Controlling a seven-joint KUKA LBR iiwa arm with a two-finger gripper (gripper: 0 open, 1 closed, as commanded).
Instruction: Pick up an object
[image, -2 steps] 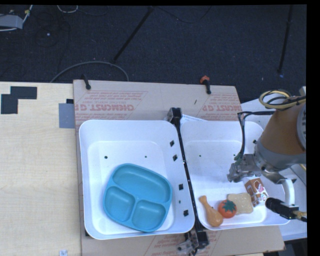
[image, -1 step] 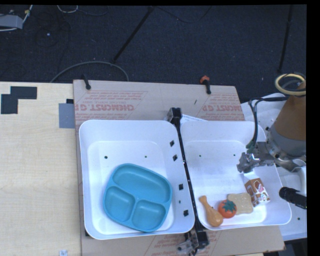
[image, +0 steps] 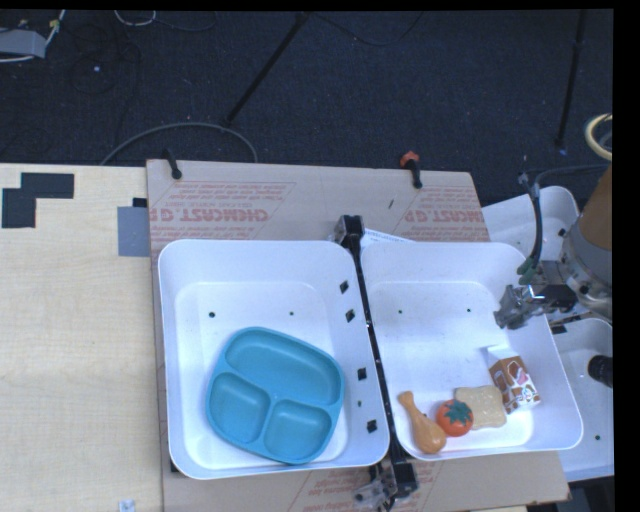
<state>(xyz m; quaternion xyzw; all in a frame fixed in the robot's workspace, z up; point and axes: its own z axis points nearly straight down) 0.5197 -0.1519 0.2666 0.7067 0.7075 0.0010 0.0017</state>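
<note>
Several small toys lie along the front of the right bin (image: 440, 300): a tan chicken drumstick (image: 422, 423), a red tomato (image: 455, 418), a beige slice of bread (image: 483, 406) and a brown-and-white packet (image: 514, 383). My gripper (image: 515, 305) hangs at the bin's right wall, above and behind the packet, a little apart from it. Nothing shows between its fingers.
The left bin (image: 195, 280) holds a blue divided plate (image: 274, 393). A black divider (image: 362, 330) runs between the two bins. Cardboard (image: 300, 205) lies under both bins, and a wooden benchtop (image: 70, 350) spreads to the left.
</note>
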